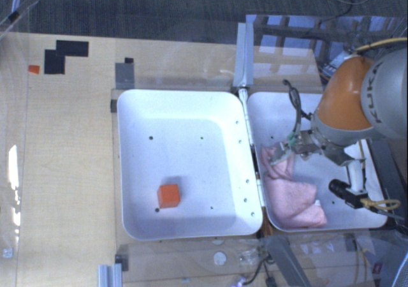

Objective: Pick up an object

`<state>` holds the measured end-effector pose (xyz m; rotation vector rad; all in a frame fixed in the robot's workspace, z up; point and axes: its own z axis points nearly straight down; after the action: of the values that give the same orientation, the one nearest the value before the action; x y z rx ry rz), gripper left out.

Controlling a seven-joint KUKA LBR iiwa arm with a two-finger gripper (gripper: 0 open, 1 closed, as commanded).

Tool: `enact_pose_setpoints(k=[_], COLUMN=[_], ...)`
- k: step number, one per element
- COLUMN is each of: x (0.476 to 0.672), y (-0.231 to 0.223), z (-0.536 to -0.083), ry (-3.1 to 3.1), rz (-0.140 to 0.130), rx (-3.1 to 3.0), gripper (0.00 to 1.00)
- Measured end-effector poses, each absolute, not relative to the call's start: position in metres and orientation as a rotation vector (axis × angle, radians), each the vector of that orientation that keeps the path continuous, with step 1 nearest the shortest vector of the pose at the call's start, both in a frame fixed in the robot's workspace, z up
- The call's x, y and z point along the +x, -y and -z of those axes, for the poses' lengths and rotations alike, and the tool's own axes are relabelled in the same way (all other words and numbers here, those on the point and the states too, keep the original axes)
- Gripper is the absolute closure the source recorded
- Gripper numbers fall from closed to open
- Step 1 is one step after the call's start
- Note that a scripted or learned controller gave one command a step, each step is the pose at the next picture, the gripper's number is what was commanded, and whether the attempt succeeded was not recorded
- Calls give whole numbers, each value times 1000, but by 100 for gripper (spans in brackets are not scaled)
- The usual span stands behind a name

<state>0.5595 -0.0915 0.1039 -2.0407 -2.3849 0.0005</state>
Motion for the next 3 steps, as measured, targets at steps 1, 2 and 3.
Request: enact_pose_setpoints(k=[1, 2, 3], x=[634, 612, 615], y=[100, 87, 86], z=[-90, -90, -100], ry=[2340, 2384, 2386], rz=[14, 14, 20], rx=[-2112, -2065, -2064], gripper=[0, 0, 100])
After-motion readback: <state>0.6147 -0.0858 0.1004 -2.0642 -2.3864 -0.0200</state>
